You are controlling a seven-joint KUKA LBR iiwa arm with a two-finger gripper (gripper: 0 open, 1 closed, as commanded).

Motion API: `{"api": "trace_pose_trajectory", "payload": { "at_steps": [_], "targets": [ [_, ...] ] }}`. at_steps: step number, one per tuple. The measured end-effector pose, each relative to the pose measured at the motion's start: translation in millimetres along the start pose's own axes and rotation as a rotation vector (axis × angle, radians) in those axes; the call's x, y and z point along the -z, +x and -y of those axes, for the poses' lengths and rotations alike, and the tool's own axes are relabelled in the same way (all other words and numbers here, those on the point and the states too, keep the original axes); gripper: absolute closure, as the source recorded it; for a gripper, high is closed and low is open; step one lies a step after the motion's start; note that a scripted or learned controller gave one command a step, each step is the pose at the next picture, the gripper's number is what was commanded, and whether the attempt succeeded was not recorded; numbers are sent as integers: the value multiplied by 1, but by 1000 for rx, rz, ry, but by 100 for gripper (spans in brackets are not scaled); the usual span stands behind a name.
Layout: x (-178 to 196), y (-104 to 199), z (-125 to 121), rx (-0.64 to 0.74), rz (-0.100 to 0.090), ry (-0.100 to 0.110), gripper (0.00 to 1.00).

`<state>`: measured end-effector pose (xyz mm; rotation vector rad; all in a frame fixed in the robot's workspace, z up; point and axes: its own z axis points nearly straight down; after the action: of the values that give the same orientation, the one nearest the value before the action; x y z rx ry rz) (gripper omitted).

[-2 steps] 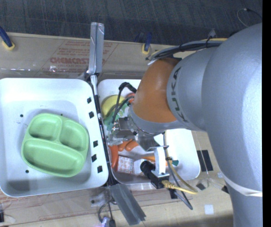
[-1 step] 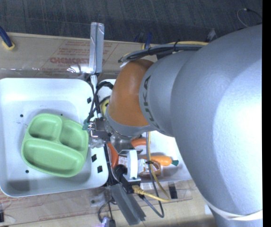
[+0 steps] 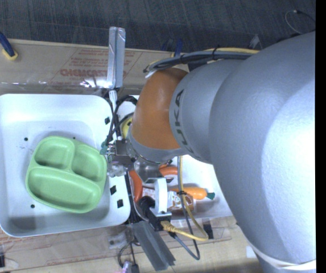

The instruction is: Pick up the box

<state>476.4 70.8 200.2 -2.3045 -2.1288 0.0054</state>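
The arm's orange band [image 3: 157, 115] and grey body cover most of the right bin [image 3: 222, 206]. My gripper [image 3: 114, 152] sits low under the wrist, at the wall between the two bins, right beside the green tray's right edge. An orange and white item [image 3: 147, 190] peeks out below the wrist in the right bin; it may be the box, but most of it is hidden. Nothing is visibly held.
A green divided tray [image 3: 66, 174] lies in the left bin [image 3: 9, 124]. An orange carrot-like toy [image 3: 194, 193] lies in the right bin, and a yellow item [image 3: 127, 124] shows by the wrist. A metal post [image 3: 116, 56] stands behind the bins, and cables [image 3: 180, 232] trail at the front.
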Motion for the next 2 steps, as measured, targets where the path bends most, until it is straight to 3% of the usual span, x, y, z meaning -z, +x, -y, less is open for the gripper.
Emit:
{"api": "trace_pose_trajectory", "payload": {
  "at_steps": [1,2],
  "targets": [
    [0,0,0,0,0,0,0],
    [90,-3,0,67,0,-4,0]
  ]
}}
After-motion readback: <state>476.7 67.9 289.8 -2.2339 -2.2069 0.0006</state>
